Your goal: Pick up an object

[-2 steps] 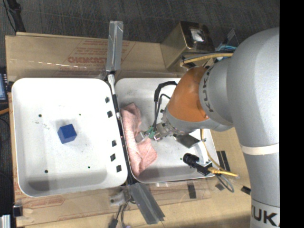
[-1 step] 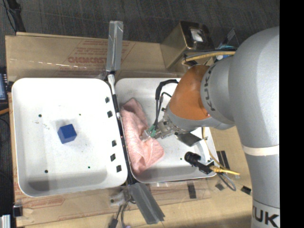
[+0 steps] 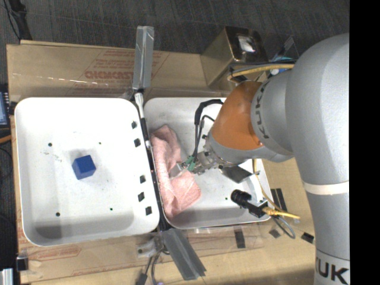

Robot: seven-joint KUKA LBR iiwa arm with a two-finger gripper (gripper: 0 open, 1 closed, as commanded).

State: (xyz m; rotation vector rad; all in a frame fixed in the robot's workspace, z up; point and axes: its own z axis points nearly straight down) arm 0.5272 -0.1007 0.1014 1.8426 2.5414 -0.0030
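A crumpled pink cloth [image 3: 171, 172] lies along the left wall of the right bin [image 3: 178, 107]. My gripper [image 3: 182, 168] is low over the cloth's middle and looks to be touching it. The arm's orange band and grey body cover much of this bin from the right. A blue cube [image 3: 84, 166] sits alone in the left bin [image 3: 35, 123], left of centre and far from the gripper.
A row of black clips [image 3: 142, 177] runs along the wall between the two bins. A grey metal bar [image 3: 143, 58] stands behind that wall. A brown box [image 3: 233, 52] sits behind the right bin, and cardboard [image 3: 65, 64] lies behind the left bin.
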